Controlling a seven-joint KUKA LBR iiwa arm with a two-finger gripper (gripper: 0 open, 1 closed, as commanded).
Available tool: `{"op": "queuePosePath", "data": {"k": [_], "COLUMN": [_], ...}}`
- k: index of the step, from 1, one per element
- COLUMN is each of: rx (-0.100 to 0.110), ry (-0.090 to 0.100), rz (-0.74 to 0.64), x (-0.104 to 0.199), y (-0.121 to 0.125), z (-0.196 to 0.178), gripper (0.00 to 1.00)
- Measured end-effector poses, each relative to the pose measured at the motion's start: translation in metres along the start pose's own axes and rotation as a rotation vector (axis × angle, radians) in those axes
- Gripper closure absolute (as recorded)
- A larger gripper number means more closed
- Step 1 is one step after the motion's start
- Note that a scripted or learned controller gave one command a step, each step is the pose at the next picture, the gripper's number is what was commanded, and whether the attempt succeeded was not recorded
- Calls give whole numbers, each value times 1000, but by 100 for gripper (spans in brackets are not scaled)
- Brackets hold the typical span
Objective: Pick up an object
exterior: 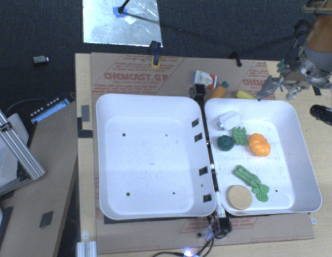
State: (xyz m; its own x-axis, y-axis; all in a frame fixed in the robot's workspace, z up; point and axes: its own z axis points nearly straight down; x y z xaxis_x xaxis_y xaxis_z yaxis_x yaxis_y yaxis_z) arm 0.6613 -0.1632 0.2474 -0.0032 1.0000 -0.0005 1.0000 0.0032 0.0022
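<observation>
Approach stage: gripper [274, 88], fingers apart and empty, hovers at the right bin's [302, 138] one o'clock rim; it must descend toward the orange toy [259, 144].

Grey arm [315, 63] with an orange band [322, 33] and metallic wrist fittings.

The arm [320, 36] runs off the view's right edge, so most of it is cut away. Its gripper [277, 87] hangs over the right bin's [302, 143] back rim, blurred and small; whether its fingers are parted cannot be told. The dark green lump [226, 142] is too small to name.
</observation>
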Motion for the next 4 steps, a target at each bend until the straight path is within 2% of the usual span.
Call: {"op": "queuePosePath", "data": {"k": [1,2,3,4], "rx": [14,7,-4,3], "ry": [4,3,0,1], "rz": [1,1,-5,8], "x": [21,48,83,14], "y": [-20,-56,-9,-48], "z": [139,165,161,163], "gripper": [0,0,0,0]}}
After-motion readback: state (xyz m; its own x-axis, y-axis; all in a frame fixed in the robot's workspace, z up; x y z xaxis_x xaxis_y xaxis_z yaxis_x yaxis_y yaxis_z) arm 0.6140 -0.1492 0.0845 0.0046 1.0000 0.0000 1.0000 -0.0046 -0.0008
